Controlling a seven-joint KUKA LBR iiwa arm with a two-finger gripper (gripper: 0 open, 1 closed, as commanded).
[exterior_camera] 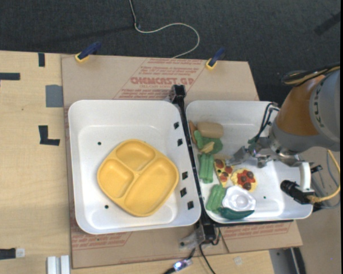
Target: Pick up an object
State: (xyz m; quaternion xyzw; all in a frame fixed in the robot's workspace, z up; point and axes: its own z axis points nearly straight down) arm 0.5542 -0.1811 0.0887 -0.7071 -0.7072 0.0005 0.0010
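Camera view: tool, grip state unclear, hovers just above pizza slice.

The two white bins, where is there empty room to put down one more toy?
The left bin has bare floor all around the yellow divided plate, widest along its top edge. The right bin is crowded down its left side with toy food, and the tool hangs over its middle. Bare floor remains along its top wall.
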